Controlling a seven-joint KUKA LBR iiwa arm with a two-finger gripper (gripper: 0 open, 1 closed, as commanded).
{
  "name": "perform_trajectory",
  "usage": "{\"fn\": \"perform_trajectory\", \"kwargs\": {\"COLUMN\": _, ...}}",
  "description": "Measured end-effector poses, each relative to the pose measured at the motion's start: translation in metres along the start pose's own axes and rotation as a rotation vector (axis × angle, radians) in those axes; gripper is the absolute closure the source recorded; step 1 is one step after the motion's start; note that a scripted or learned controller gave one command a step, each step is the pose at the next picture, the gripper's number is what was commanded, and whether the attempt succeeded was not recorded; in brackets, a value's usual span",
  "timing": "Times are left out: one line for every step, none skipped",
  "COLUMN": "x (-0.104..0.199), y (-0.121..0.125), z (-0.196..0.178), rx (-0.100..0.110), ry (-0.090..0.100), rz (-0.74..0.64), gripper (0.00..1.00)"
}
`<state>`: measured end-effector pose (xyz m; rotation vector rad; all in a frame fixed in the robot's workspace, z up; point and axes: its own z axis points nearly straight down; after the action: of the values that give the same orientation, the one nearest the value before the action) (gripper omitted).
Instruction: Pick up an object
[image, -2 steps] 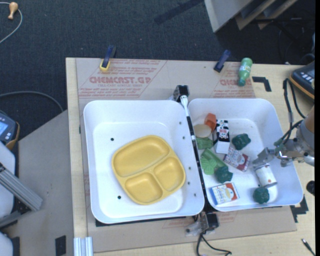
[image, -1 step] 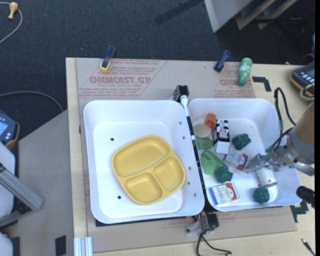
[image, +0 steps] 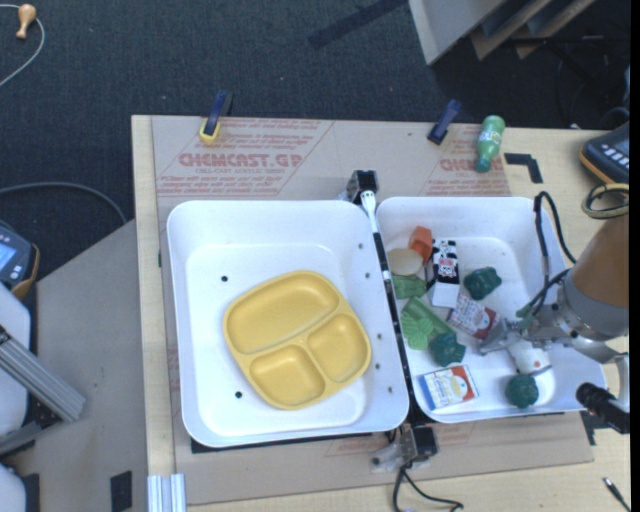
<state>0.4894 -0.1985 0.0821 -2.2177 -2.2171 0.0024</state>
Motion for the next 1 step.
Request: {"fn": "perform_trajectory", "kwargs": {"x": -0.0012, "y": 0.0015, "z": -0.0134, "rx": -0.008, "ry": -0.004, "rz": 0.001, "gripper": 1.00}}
